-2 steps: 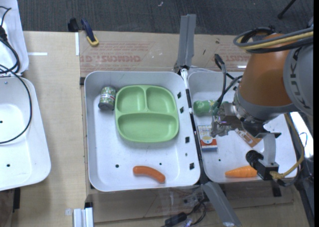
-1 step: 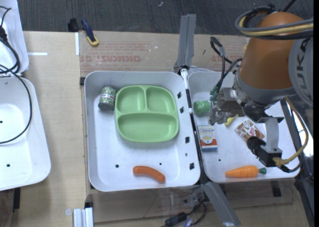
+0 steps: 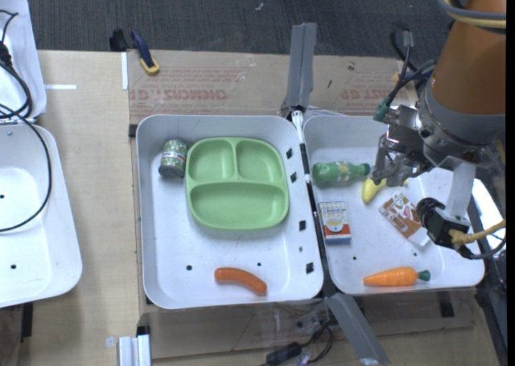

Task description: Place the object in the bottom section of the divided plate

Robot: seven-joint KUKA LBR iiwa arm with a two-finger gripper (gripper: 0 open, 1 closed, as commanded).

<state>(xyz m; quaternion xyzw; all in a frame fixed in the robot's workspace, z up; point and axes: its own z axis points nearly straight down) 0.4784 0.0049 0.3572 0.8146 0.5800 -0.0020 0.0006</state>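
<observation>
The tool (image 3: 392,170) hangs over the right bin (image 3: 467,272), directly above a yellow banana (image 3: 372,189); whether it is released or clenched cannot be told. The banana's long axis runs from about 1 o'clock down to 7 o'clock, and it lies just beside a green bottle (image 3: 339,171) at its 10 o'clock. A small carton (image 3: 335,222), a snack packet (image 3: 402,214) and a toy carrot (image 3: 394,277) lie nearby. The green divided plate (image 3: 236,183) sits in the left bin (image 3: 153,268), past the bins' rims, with a small can (image 3: 172,158) at its 9 o'clock and a sausage (image 3: 240,278) at 6 o'clock.
</observation>
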